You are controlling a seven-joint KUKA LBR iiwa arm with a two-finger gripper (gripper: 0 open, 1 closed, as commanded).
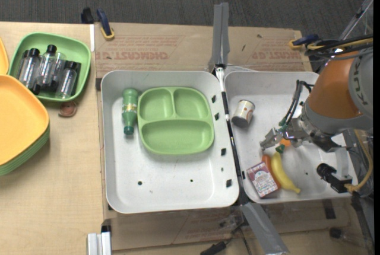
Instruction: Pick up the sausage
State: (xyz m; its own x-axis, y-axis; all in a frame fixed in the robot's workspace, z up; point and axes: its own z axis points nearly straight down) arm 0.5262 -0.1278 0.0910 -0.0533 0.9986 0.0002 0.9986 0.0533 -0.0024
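Gripper [278, 140] is down in the right bin [261, 79], fingers blurred, so I can't tell its grip. The sausage is hard to pick out. Curved yellow banana [284, 174] at its six o'clock, small carton [262, 180] beside.

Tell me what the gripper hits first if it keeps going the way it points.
Probably the banana: the gripper points down-left into the right bin, just above the banana's upper end. Depth is unclear.

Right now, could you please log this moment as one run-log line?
gripper: over right bin, above banana | sausage: not identifiable | left bin: green plate, bottle
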